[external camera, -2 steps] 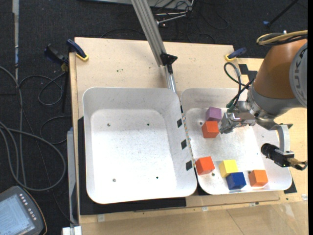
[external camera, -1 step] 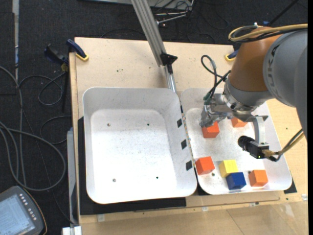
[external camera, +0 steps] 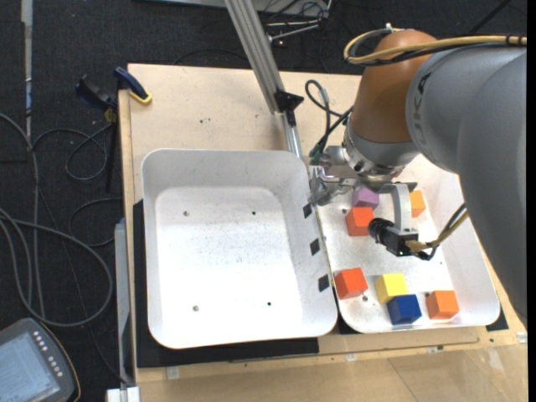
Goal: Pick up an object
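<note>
Gripper [external camera: 369, 189] low over the right bin [external camera: 474, 268], tucked beneath the bulky orange-banded wrist; cannot tell whether spread or closed, nor whether clamped on anything. Right under it, a small pink block [external camera: 366, 198], partly covered by the wrist, so touching or just clear cannot be judged. Just beside that, on the side toward the front of the bench, a red-orange cube [external camera: 359, 221], close to or against the pink one. Off to the gripper's other flank, toward the arm's base, an orange block [external camera: 417, 203], half hidden behind a white bracket. Farther off, near the bin's front rim, a loose row: another red-orange cube [external camera: 350, 282], a yellow cube [external camera: 389, 286] with a blue cube [external camera: 404, 310] touching it, and an orange cube [external camera: 442, 305]. Well apart, across the shared rim, the left bin [external camera: 159, 224].

Likely target, judging by position: the pink block, straight below, calling for a short descent rather than any sideways travel. No clear long axis on so squat a piece. Risk: snagging the red-orange neighbour.
</note>
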You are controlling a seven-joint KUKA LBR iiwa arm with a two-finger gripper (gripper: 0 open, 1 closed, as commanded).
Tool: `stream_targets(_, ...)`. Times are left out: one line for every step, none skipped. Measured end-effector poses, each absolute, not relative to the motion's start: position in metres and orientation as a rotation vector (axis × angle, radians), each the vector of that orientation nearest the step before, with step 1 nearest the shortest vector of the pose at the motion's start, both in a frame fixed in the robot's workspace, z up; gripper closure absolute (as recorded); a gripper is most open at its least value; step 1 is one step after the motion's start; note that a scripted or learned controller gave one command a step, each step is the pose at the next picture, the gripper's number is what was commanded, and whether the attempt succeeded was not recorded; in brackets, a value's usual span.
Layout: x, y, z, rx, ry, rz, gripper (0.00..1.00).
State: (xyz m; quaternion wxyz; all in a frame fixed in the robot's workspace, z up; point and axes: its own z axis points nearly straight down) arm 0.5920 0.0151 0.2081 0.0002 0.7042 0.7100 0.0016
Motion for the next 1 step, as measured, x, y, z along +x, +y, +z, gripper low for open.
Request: stream_targets(0.6194,0.0591,0.2202,2.213,2.227,0.006,1.0)
